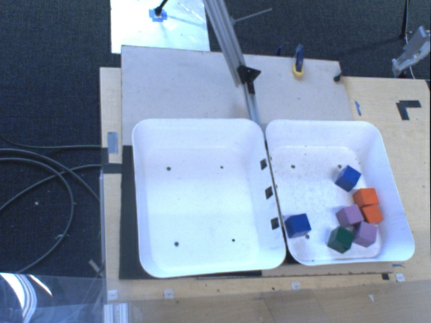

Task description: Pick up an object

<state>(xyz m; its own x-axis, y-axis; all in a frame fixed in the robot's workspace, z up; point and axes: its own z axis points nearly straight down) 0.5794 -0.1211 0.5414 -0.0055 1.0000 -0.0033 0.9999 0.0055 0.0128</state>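
Nothing is lifted yet: nearest, a green block [341, 238] and blue block [297, 225] lie in the right bin [387, 155], then purple [349, 215], orange [366, 197] and another blue [347, 177]. The tool's state: cannot tell.

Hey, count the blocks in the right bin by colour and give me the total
Blue blocks: 2
Orange blocks: 2
Purple blocks: 2
Green block: 1
Total: 7
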